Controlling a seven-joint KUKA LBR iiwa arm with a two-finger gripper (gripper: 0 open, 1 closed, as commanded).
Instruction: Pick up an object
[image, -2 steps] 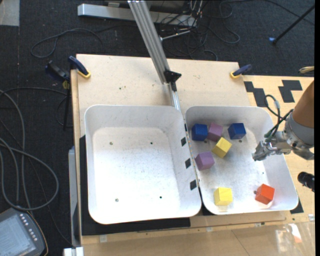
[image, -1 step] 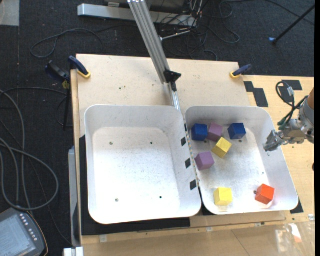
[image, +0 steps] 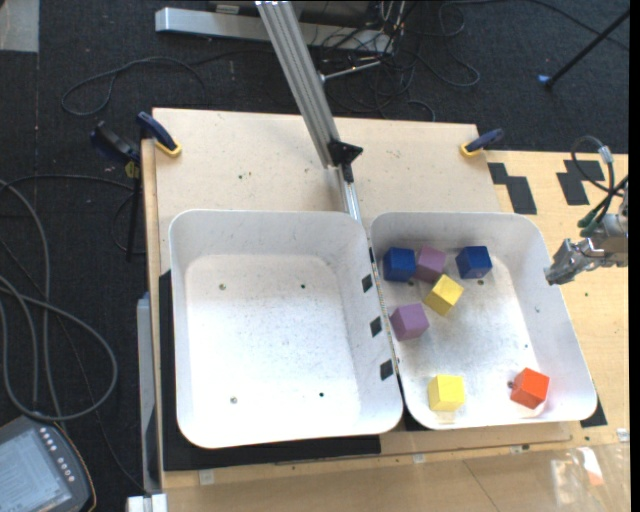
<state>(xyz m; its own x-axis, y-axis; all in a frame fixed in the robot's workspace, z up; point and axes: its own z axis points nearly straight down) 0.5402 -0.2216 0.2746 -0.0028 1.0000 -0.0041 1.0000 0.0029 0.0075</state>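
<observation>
While jaws state cannot be told, gripper at right bin rim, orange cube sits corner-on, no long axis

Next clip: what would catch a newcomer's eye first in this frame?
The bright blocks crowded in the right bin: two blue cubes, two purple and a yellow one clustered toward its far side, with another yellow cube and an orange block near its front edge. The hand hangs at that bin's right rim.
</observation>
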